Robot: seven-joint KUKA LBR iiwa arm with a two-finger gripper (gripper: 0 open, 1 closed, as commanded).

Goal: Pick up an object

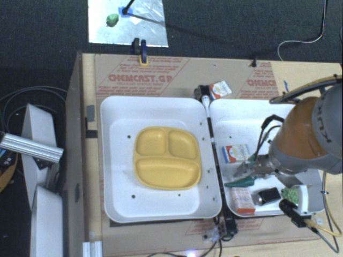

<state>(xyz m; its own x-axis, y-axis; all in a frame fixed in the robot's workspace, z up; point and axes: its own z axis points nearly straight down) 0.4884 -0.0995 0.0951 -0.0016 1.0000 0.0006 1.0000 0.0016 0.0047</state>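
A miss or a double grab is being risked, since the candidate objects in the right bin (236, 116) are being crowded together: a small red-and-white box (236, 153), a green-handled tool (239, 182), a black block (267, 195) and an orange-edged packet (241, 199) are lying near one another. The gripper (252, 167) is being held low over this cluster, just beside the small box, with the arm (305, 138) being reached in from the right and bent down. Whether the tool is spread or pressed together cannot be told, and nothing is being shown as gripped. The yellow divided plate (166, 158) is being left alone in the left bin (120, 143).
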